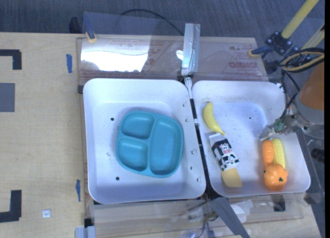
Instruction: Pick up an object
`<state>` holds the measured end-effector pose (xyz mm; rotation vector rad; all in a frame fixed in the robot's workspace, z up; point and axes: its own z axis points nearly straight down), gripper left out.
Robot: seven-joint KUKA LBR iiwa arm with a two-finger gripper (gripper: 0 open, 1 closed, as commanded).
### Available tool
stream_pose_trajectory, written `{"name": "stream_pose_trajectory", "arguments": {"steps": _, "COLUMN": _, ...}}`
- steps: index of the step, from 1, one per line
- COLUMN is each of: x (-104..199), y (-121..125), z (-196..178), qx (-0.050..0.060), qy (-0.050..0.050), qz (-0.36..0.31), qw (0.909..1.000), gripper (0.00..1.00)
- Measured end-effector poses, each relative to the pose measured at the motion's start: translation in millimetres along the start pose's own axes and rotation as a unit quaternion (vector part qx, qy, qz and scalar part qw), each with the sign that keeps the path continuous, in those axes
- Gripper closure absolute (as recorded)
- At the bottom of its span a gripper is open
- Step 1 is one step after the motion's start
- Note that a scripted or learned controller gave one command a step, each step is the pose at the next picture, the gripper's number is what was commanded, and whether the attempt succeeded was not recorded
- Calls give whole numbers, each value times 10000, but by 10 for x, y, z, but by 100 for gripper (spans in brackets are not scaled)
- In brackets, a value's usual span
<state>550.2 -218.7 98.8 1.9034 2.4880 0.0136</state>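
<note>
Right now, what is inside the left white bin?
The left white bin holds one thing: a blue divided tray with three compartments, lying flat near its middle. Nothing lies in the compartments. The bin floor under the tray is covered, so anything there cannot be seen.

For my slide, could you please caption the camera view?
Gripper poised above corn in right bin; blue tray in left bin.

My arm (314, 95) is cut off by the right edge, just an orange blur showing. My gripper (281, 127) is too small & blurry over the right bin's (242, 90) rim to tell finger state. Corn cob (278, 152) partly overlaps the carrot (268, 153); label on the cow-print carton (224, 153) unreadable.
</note>
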Motion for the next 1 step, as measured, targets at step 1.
{"name": "stream_pose_trajectory", "arguments": {"steps": 1, "x": 781, "y": 290, "z": -1146, "qx": 9, "qy": -8, "qz": -374, "qw": 9993, "gripper": 100}}
